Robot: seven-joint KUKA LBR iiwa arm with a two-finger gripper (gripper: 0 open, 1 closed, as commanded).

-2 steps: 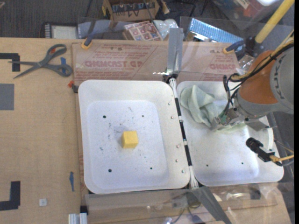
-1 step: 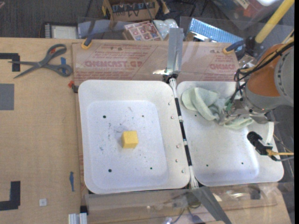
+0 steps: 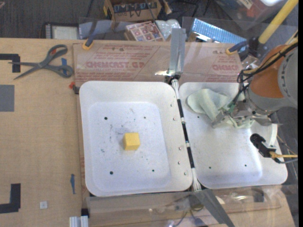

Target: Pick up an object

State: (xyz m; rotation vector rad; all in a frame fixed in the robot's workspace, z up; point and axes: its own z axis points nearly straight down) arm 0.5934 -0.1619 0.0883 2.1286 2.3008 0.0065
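Observation:
A small yellow cube (image 3: 132, 141) lies near the middle of the left bin (image 3: 94, 108). A crumpled pale green cloth (image 3: 204, 102) rests in the back part of the right bin (image 3: 227, 169). My gripper (image 3: 228, 118) is low in the right bin, at the cloth's right edge, with the grey and orange arm rising behind it to the right. Some of the pale cloth shows right under the gripper. The wrist hides how the gripper meets the cloth.
Grey-handled scissors (image 3: 47, 63) lie on the wooden bench at the back left. A cardboard sheet (image 3: 118, 65) held by clamps stands behind both bins. A metal strip (image 3: 177, 56) marks the seam between the bins. Boxes and clutter sit beyond the bench.

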